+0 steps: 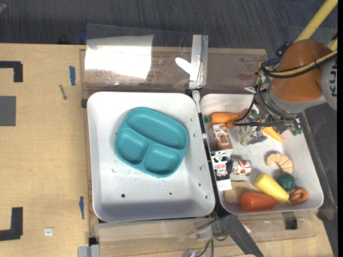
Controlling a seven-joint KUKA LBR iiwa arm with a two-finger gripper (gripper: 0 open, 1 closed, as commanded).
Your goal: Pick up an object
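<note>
arm's two-finger gripper (256, 134) low in right white bin (313, 165), near its back | fingers: cannot tell if apart or together (blurred, wires across) | nearest target: orange toy carrot (225, 118) just beside | risk: crowded toys, likely miss or nudge

Bright, sharp; glare on plastic sheet (120, 63).

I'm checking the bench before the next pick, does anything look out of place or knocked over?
Nothing looks spilled or broken. The teal divided plate lies at a slant in the left bin, and the toy foods are crowded together in the right bin below the gripper.
</note>
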